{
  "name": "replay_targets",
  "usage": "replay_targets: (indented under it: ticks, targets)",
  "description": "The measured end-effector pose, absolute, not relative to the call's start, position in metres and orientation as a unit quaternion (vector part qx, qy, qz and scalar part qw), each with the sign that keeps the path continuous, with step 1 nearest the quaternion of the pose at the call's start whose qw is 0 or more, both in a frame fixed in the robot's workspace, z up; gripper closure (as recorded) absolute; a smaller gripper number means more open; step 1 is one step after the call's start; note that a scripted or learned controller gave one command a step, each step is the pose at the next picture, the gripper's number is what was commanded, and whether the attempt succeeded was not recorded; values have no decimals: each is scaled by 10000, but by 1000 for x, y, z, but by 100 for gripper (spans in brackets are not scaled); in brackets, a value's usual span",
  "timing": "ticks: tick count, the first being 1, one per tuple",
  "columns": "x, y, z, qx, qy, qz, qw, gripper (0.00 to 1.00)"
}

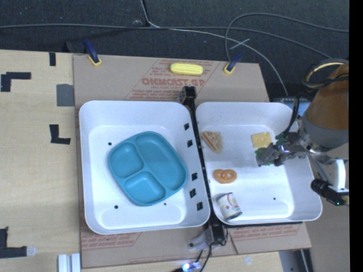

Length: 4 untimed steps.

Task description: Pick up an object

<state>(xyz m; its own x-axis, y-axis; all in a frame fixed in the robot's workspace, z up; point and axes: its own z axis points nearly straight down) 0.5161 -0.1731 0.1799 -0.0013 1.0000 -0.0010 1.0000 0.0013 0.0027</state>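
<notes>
Two bins [91, 129], one plate [147, 168], four small objects [224, 176].

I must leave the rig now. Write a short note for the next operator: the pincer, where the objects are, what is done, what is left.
Pincer: low over the right bin, beside the yellow cheese slice; nothing seen between its fingers.
Right bin also holds a sandwich wedge, a pretzel and a small can lying on its side.
Left bin: blue divided plate.
A corn cob lies on the cardboard behind the bins.
Done: arm reached in. Left: grasp and lift an object.
</notes>
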Motion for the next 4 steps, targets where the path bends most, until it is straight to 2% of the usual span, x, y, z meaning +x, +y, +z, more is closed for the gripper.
replay_targets:
  ticks: [1,3,4]
  targets:
    - [517,-173,228,7066,7077,9,19,100]
    - [532,-69,222,7053,7089,-8,-11,100]
    - [549,-22,213,7050,7092,-5,-11,100]
